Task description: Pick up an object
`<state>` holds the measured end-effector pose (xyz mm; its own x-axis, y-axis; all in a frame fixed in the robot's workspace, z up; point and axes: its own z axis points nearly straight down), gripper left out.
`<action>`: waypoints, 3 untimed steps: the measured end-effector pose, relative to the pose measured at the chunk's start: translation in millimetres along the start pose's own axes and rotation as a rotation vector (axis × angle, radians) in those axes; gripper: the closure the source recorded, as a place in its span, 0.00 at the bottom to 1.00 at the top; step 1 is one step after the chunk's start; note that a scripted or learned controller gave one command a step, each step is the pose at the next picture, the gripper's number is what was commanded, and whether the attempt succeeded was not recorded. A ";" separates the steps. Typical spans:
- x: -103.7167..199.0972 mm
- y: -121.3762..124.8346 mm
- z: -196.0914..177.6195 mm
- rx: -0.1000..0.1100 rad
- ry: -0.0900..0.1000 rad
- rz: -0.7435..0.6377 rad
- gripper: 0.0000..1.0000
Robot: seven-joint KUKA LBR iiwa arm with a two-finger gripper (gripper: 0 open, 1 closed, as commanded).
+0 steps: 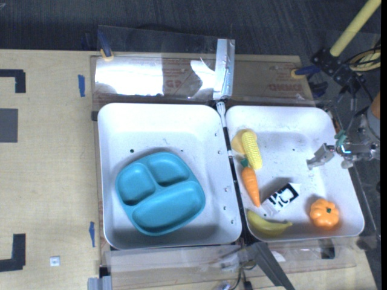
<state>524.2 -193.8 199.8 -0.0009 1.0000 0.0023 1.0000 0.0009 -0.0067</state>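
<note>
The gripper [318, 156] hangs at the right edge of the frame over the right bin [284, 116], and I can't tell how it is set or whether it has anything. It would do well, I think, to come straight down on the orange pumpkin [323, 213] at lower right, which sits clear of the rest. The corn cob [251, 149], carrot [251, 186], banana [266, 223] and black-and-white box [282, 197] crowd together centre-right; the blue divided plate [159, 191] lies in the left bin [121, 122].
</note>
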 end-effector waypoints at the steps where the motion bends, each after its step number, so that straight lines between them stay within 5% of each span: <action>1: -28.2 -42.6 -161.6 -0.005 -0.004 0.491 0.00; 2: -28.1 -40.1 -167.9 0.001 -0.008 0.487 1.00; 3: 11.4 33.0 -190.4 -0.002 -0.003 0.627 1.00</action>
<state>558.5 -182.8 390.0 0.5857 0.8105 -0.0044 0.8105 -0.5857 -0.0035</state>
